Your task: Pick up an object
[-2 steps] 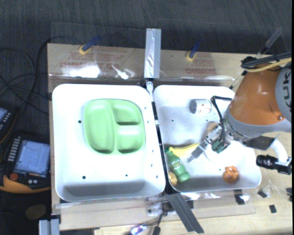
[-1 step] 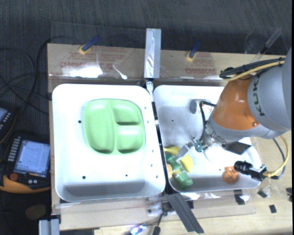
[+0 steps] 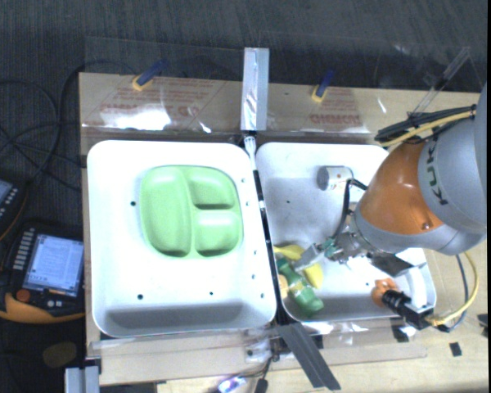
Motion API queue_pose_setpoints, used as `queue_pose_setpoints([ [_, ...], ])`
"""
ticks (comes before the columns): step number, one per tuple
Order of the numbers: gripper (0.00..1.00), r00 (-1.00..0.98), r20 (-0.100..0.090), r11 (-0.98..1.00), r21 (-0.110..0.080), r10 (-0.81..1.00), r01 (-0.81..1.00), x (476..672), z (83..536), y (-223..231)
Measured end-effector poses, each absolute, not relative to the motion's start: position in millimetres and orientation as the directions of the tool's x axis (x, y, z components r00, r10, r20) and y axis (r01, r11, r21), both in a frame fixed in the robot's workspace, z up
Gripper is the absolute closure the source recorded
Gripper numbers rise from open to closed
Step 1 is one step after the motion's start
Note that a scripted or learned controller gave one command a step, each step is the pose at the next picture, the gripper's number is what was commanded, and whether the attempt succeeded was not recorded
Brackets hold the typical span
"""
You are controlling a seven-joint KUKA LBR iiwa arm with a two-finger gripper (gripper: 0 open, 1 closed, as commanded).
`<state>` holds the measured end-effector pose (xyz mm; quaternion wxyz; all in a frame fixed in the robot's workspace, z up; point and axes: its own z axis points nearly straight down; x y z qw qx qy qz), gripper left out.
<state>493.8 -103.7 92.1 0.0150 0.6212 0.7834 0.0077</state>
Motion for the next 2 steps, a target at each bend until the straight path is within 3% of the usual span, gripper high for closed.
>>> queue_pose_setpoints([
  [1,1.0,-0.23,-0.006,0.23,0.023,0.973,0.973,492.2,100,-102],
  [2,1.0,-0.107,-0.003,0.107,-0.002,0.994,0.994,514.0,242,-2],
])
